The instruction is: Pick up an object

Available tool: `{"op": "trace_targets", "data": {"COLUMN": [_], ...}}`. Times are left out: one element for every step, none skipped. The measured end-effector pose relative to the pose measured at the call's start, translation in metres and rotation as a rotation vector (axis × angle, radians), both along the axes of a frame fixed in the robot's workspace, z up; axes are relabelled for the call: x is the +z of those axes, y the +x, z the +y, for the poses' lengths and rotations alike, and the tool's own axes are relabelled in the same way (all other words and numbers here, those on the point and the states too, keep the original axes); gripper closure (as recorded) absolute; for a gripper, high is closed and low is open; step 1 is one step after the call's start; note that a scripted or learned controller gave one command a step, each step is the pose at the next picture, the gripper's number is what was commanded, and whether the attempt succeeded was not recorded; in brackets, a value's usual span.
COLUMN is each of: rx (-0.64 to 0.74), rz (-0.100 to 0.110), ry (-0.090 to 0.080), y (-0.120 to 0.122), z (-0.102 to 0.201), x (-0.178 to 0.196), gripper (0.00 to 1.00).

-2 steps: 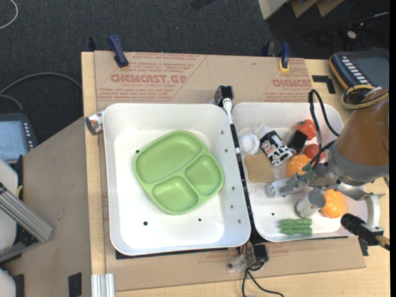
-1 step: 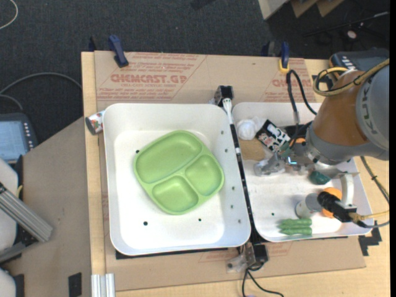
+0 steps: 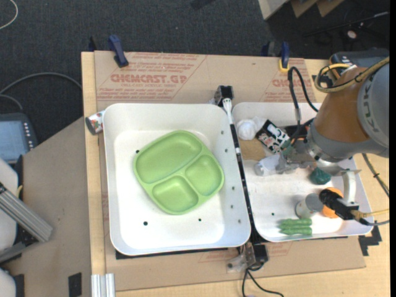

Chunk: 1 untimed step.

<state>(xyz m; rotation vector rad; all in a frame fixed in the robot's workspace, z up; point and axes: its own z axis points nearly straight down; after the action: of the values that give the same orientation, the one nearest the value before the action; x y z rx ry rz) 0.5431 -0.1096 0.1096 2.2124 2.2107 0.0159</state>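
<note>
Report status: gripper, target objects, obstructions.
Gripper low in right bin, fingers unclear. Nothing seen held. Green pod, orange tool, white ball loose nearby. Green plate in left bin.

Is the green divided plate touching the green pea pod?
Apart. The camera view shows the green divided plate in the left bin and the pea pod in the right bin.

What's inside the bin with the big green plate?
The left bin holds just the green divided plate, lying flat with three compartments and nothing in them. Whatever lies under the plate is covered, so I can't tell.
</note>
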Motion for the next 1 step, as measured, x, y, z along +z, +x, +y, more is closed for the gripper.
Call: {"op": "trace_targets", "data": {"rx": [0.007], "rz": [0.005], "ry": [0.001], "y": [-0.0211], "z": [0.0378], "x": [0.1687], "gripper": [1.0]}}
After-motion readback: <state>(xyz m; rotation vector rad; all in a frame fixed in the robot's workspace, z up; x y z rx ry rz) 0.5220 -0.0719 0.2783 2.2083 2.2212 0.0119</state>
